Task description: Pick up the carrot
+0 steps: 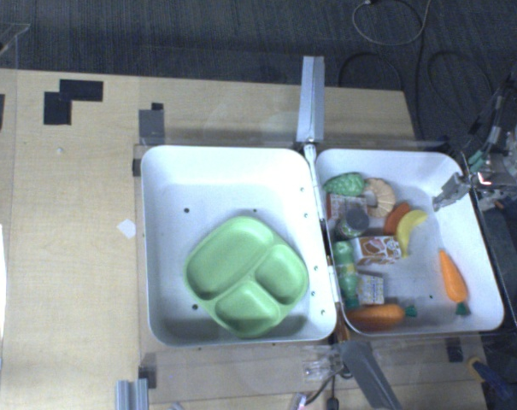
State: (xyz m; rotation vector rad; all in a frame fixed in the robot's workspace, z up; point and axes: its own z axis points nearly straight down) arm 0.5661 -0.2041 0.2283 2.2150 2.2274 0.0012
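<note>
The carrot [451, 276] is a small orange cone with a green stub at its near end. It lies flat by the right wall of the right bin [429, 162], pointing away from the camera. My gripper [453, 193] hangs at the bin's far right edge, above and beyond the carrot and well apart from it. Nothing shows in its grasp. The arm behind it is cut off by the edge of the view.
Toy foods crowd the right bin's left side: a green leafy piece [345, 183], an orange and yellow fruit [407, 222], small boxes [376, 250], and an orange oblong [378, 316] at the front. A green divided plate [245, 273] sits in the left bin [164, 254].
</note>
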